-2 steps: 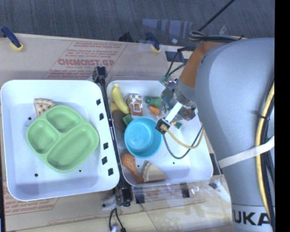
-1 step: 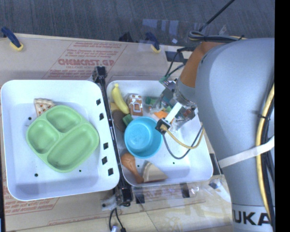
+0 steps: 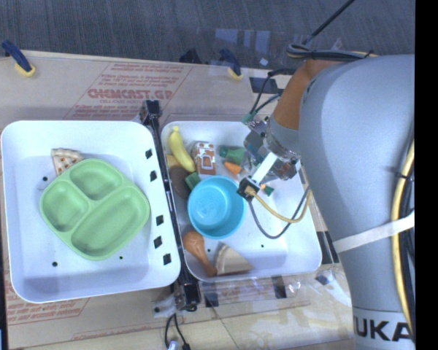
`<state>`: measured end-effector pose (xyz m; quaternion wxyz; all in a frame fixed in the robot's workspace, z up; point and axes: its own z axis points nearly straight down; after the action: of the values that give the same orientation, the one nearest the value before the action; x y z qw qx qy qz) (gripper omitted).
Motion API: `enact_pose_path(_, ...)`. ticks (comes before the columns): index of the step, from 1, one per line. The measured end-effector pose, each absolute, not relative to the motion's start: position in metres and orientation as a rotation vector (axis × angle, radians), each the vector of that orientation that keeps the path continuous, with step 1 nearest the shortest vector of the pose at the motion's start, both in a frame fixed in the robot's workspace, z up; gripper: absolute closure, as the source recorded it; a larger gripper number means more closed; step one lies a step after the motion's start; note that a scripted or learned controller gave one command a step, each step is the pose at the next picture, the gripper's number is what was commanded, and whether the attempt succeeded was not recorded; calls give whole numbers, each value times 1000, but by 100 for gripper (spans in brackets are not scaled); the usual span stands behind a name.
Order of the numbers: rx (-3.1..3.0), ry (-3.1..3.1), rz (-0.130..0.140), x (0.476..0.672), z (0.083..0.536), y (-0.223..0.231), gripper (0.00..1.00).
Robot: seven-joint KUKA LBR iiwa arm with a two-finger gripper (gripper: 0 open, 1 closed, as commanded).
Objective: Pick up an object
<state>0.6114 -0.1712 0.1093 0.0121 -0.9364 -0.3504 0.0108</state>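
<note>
Left bin [image 3: 29,268]: one green divided plate [image 3: 95,206], seated centrally; one waffle piece [image 3: 64,159], tucked at the plate's upper left edge.

Right bin [image 3: 292,232]: one banana [image 3: 179,148], placed at the upper left; one small carton [image 3: 204,159], set just beside it; one blue bowl [image 3: 215,206], seated mid-bin; one drumstick [image 3: 193,245] and one tan wedge [image 3: 232,261], laid below the bowl.

Gripper [image 3: 252,150]: positioned over the right bin's upper part; whether it is apart or together cannot be told. Nothing is seen held.

Nearest things for picking: one green piece [image 3: 232,154] and one orange piece [image 3: 232,168], lying just beside the gripper, between it and the carton.
</note>
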Motion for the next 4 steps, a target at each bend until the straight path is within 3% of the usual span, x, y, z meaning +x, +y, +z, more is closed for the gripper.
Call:
enact_pose_path(1,-2917,-1095,35,611,109,-170,0)
enact_pose_path(2,-3085,-534,19,592,90,-186,0)
enact_pose_path(3,-3113,-340,22,565,90,-147,0)
enact_pose_path(4,-3116,-335,10,626,92,-105,0)
